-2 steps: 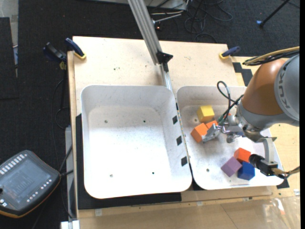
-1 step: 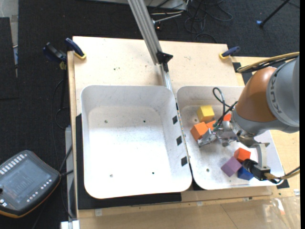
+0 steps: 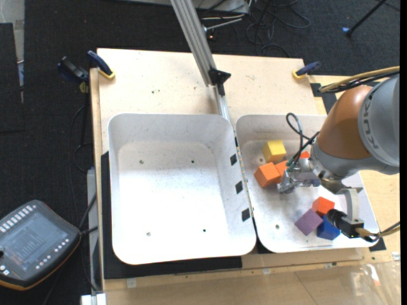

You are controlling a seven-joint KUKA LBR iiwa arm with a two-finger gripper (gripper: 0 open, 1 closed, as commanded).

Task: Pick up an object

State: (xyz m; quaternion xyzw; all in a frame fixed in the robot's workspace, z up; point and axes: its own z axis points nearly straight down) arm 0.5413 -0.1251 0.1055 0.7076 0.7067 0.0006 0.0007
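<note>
Over the right bin (image 3: pixel 267 230) the arm (image 3: pixel 356 132) bends in from the right, wrist angled down, its pincer (image 3: pixel 287 184) low beside the orange cube (image 3: pixel 268 174); whether it is apart or together I cannot tell. A yellow cube (image 3: pixel 276 150) sits just behind, a purple block (image 3: pixel 309 222) nearer the front.

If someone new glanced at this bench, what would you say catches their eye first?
Probably the big grey and orange arm reaching in from the right over the right bin. Next, the bright blocks there: a yellow block and orange block beside the gripper, with purple, blue and another orange nearer the front.
</note>
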